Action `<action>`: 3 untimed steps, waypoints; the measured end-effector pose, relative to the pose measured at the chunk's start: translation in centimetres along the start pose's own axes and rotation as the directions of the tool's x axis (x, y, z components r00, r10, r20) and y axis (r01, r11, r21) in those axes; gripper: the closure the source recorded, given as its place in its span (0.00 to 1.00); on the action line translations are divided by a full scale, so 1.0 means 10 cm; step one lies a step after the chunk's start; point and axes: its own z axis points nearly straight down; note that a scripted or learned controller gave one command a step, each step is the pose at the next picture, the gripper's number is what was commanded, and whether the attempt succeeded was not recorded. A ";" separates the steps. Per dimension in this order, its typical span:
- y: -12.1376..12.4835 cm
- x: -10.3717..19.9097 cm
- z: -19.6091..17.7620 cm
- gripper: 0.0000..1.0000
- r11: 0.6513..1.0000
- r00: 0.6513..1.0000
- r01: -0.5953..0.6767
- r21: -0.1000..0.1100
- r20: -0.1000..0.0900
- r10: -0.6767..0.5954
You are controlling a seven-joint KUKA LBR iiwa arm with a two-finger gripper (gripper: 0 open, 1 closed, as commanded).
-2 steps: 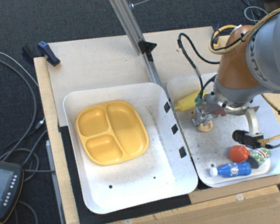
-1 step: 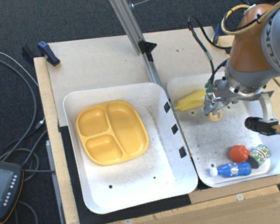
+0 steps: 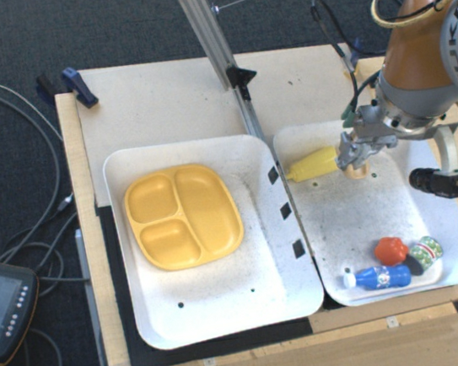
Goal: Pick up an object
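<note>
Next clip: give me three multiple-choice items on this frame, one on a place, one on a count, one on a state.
1. Where does the yellow tray lie?
A. left bin
B. right bin
C. on the bench outside both bins

2. How many compartments does the tray have?
A. two
B. three
C. five

3. How does the blue bottle lie?
A. upright
B. on its side
C. atop the tray

Answers: 1 A, it sits in the left bin. 2 B, two dividers make three wells. 3 B, it lies flat along the right bin's near wall.

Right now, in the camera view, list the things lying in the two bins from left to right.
Yellow divided plate → yellow corn cob → blue bottle → red ball → green-and-white ball.
</note>
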 end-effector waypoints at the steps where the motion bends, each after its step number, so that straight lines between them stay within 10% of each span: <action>1: 0.10 0.06 -0.55 1.00 1.000 1.000 0.001 -0.001 0.000 -0.001; 3: -0.18 1.10 -0.40 1.00 1.000 1.000 0.005 0.011 -0.004 -0.005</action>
